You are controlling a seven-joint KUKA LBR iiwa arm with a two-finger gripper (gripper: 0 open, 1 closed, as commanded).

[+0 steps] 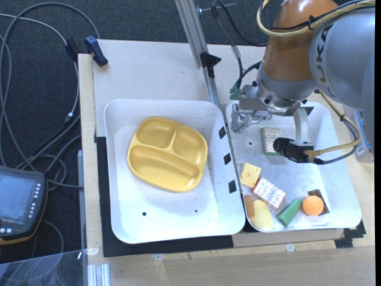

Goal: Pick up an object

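Note:
My gripper [269, 127] hangs over the back of the right bin [336, 159] under the orange-banded wrist. Its fingers [238, 121] stand wide apart, open, with nothing gripped. A small speckled box [271, 139] lies on the bin floor just below the gap, partly covered by a black part of the arm. Toward the front lie a yellow cheese wedge [250, 175], a pink-and-white patterned box [269, 192], a green block [290, 212], an orange ball [313, 205] and a yellow rounded piece [262, 217].
The left bin [119, 177] holds a yellow divided plate [168, 154]. A metal pole [196, 34] rises behind the divider between the bins. Cables and a teach pendant [21, 204] lie off the bench at the left.

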